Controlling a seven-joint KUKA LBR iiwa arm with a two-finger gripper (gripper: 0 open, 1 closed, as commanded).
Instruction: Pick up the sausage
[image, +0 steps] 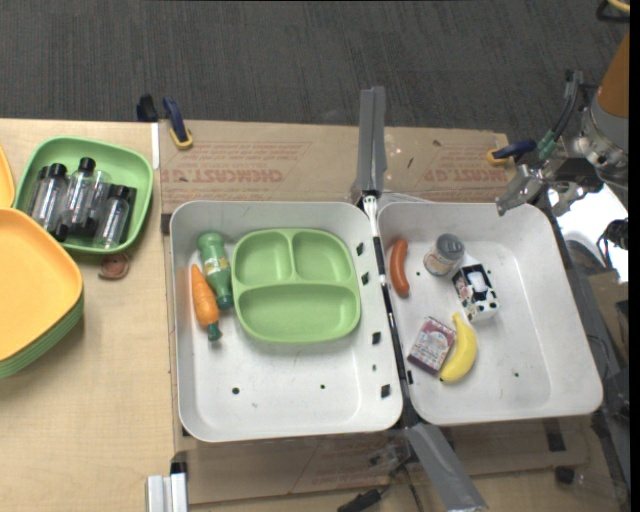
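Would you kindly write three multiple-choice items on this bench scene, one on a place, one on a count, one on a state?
1. Where does the sausage lie?
A. in the right bin, by its left wall
B. on the green plate
C. beside the carrot

2. How many compartments has the green plate?
A. two
B. three
C. four

3. How is the gripper placed?
A. over the sausage
B. at the right bin's far right corner
C. inside the left bin

Answers: 1 A, it lies along the wall beside the divider; 2 B, two small above one wide; 3 B, it sits well away from the sausage.
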